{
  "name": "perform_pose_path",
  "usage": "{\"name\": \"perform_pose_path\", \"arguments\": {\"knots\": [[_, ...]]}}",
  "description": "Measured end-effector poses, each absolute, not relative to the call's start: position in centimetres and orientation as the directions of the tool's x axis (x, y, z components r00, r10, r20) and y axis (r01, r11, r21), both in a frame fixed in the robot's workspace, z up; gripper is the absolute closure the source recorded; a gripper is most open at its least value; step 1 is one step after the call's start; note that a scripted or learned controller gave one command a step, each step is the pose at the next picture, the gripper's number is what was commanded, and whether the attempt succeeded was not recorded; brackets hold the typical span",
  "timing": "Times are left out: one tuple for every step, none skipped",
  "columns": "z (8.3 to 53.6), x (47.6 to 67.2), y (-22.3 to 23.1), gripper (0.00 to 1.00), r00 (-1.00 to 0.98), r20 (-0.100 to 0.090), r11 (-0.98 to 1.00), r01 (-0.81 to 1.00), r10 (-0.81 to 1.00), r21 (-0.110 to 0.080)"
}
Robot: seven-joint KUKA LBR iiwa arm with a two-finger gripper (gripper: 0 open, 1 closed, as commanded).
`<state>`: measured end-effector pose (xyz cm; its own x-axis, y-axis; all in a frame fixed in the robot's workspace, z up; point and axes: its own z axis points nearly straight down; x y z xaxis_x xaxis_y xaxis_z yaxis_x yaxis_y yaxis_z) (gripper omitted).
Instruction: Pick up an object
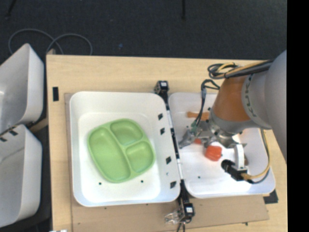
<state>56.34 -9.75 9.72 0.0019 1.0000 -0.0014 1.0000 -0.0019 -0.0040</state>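
1. The gripper (203,140) sits low in the right bin (251,190), in the right half of the frame, under the grey arm (270,95) with its orange band (231,103).
2. Whether the gripper is wide, narrow or holding something cannot be told; the wrist covers much of it.
3. A small orange-red object (213,152) lies on the bin floor just below and right of the gripper; it cannot be told whether they touch.
4. A thin orange piece (195,114) lies near the bin's upper left, beside the arm.
5. Cables (222,70) loop above the arm at the upper right.
6. The left bin (79,187), at the frame's centre-left, holds a green divided plate (120,150) with three sections, lying flat.
7. Both bins rest on the wooden bench (120,74), touching along their shared edge.
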Motion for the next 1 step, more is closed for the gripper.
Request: {"name": "perform_pose_path", "arguments": {"knots": [[11.03, 56.52, -9.79, 1.00, 0.009, 0.000, -0.009, 1.000, 1.000, 0.002]]}}
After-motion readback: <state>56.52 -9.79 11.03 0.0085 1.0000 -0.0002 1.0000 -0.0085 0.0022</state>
